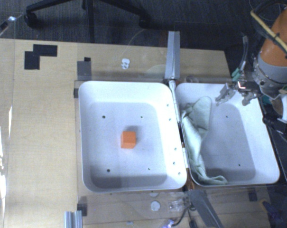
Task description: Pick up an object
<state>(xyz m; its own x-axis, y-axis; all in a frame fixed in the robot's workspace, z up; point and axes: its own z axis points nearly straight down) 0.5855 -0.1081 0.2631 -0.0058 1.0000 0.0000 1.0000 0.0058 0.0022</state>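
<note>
Jaws (233, 93) spread apart at upper right over the right bin (257, 175), near soft limp cloth (196, 127), best pinched at a raised fold; stiff orange block (128, 139) left.

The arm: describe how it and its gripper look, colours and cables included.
The arm is grey with a broad orange band above the wrist. A pale cable or rod runs slantwise across the orange part. The gripper is slim grey metal with two thin fingers, and small teal and reddish fittings sit near its base.
</note>
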